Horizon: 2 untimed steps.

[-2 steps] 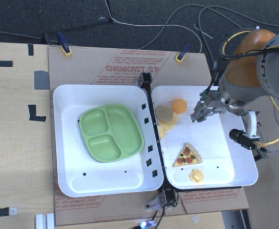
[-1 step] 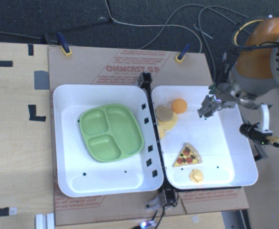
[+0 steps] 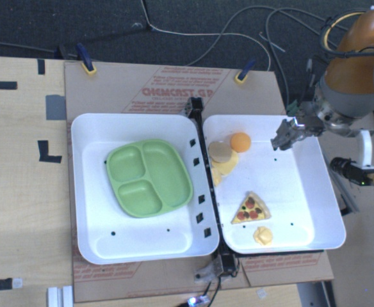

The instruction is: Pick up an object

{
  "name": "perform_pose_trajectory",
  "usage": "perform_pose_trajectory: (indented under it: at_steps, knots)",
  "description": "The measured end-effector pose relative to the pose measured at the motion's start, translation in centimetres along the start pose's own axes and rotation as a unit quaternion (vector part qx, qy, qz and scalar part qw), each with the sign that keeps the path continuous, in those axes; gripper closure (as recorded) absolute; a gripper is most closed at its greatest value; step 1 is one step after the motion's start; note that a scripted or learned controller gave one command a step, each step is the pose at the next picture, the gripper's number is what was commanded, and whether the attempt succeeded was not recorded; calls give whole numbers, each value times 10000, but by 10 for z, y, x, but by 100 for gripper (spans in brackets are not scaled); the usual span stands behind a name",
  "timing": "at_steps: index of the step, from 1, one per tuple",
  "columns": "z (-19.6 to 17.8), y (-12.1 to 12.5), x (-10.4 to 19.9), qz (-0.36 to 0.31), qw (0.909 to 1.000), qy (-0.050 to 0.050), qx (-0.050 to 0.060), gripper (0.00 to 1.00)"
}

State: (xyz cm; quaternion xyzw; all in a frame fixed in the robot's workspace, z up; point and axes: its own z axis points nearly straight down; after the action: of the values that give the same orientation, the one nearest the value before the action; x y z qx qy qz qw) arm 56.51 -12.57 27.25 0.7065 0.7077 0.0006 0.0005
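Note:
In the right bin (image 3: 302, 171) lie an orange ball (image 3: 241, 142), a tan round piece (image 3: 221, 152) on a pale yellow piece (image 3: 224, 166), a toy pizza slice (image 3: 250, 210) and a small yellow lump (image 3: 262, 236). My gripper (image 3: 283, 139) hangs over the right bin's upper right part, to the right of the orange ball and apart from it. Nothing shows between its dark fingers.
The left bin (image 3: 91, 171) holds a green divided plate (image 3: 150, 178). A black divider runs between the bins. Cables trail across the dark floor at the back, and two clamps pin the cardboard's far edge.

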Motion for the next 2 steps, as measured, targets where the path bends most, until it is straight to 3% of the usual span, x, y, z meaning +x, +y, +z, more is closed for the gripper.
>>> perform_pose_trajectory:
  at_steps: [2]
  knots:
    - [26,-28,94,-8,10000,-2,24,100]
